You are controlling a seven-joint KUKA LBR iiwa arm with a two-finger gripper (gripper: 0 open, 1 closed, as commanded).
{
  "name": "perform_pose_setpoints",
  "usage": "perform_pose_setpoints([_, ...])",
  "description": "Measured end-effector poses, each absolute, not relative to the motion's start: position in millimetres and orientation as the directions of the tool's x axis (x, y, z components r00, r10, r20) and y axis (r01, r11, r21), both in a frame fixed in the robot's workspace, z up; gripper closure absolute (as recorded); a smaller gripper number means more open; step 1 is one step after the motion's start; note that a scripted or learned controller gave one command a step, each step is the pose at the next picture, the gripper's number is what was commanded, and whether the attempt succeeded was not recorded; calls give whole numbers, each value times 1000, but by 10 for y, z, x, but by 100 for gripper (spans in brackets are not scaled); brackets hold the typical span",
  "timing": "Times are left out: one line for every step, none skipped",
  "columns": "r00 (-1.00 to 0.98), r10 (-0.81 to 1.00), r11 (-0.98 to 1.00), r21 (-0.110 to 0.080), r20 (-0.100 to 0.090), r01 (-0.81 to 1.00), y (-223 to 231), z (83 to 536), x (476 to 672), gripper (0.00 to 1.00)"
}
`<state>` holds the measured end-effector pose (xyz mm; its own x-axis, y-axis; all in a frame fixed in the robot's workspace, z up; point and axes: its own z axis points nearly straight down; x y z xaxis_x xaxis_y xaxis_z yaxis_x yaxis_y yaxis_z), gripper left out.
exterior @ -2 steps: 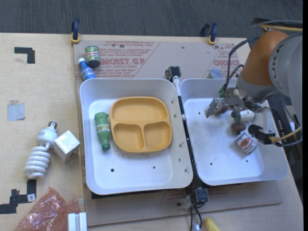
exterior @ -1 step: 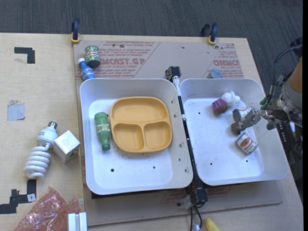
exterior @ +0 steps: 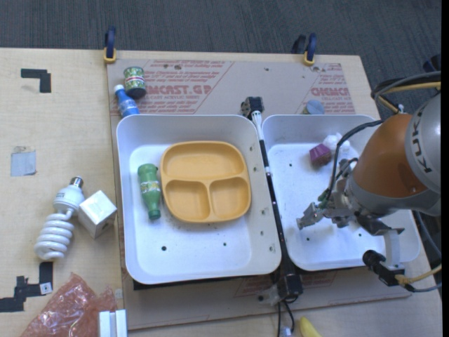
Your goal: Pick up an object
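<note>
In the right bin (exterior: 309, 255) a small purple block (exterior: 320, 153) lies near the far wall, with a small white object (exterior: 332, 140) just behind it. My gripper (exterior: 311, 217) hangs low over the middle of this bin, pointing left, well in front of the purple block. The grey and orange arm hides the bin's right part. The left bin (exterior: 196, 258) holds a yellow divided plate (exterior: 205, 181) and a green bottle (exterior: 149, 190) lying along the plate's left side.
Outside the bins, a spiral light bulb (exterior: 59, 220) and a white cube (exterior: 97, 213) lie at the left. A blue bottle with a green cap (exterior: 130, 88) rests behind the left bin. A red mesh bag (exterior: 70, 307) sits at the front left.
</note>
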<state>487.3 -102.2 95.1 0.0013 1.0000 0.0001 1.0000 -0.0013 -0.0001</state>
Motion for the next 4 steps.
perform_pose_setpoints([-1,1000,1,0,-1,1000,-1181,1300,5635,0])
perform_pose_setpoints([-3,1000,3,1,-2,1000,-1704,1362,6224,0])
perform_pose_setpoints([-3,1000,3,18,-6,1000,-1458,1110,6147,0])
perform_pose_setpoints([-1,1000,1,1,-2,1000,-2226,2424,5927,0])
